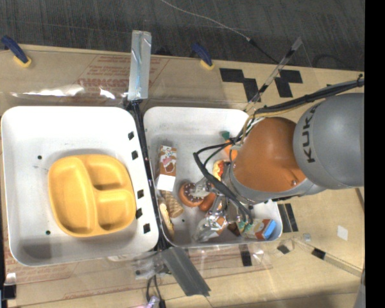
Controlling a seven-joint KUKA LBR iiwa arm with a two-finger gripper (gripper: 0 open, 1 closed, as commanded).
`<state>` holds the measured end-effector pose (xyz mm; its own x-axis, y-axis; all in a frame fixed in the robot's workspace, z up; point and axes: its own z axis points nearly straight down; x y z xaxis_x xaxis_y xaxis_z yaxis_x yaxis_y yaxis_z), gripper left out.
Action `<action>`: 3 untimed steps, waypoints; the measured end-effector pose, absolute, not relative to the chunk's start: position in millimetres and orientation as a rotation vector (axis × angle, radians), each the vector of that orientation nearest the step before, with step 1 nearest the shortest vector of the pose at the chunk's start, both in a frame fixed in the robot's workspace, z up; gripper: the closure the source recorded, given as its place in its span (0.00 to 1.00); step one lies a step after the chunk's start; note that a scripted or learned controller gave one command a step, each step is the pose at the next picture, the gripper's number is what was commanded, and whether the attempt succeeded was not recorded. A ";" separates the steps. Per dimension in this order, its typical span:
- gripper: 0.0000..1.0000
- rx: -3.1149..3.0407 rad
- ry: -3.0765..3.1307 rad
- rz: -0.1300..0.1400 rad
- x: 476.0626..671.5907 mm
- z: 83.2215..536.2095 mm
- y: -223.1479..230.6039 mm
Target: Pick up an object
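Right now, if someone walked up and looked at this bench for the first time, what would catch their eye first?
The yellow divided tray lying alone in the left bin stands out most. Next comes the arm's orange band, hanging over the right bin from the right. Beneath it sits a jumble of small objects along that bin's lower half.
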<state>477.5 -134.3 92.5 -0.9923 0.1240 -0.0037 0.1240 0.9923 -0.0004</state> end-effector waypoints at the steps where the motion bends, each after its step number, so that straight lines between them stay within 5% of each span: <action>1: 1.00 0.190 3.124 -0.002 480.4 104.2 -133.8; 2: 1.00 0.735 3.044 -0.003 479.3 97.8 -115.3; 3: 1.00 1.023 2.960 0.002 512.7 97.4 -113.0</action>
<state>512.7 -113.0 97.4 -0.7865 0.6175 -0.0091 0.6174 0.7866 0.0045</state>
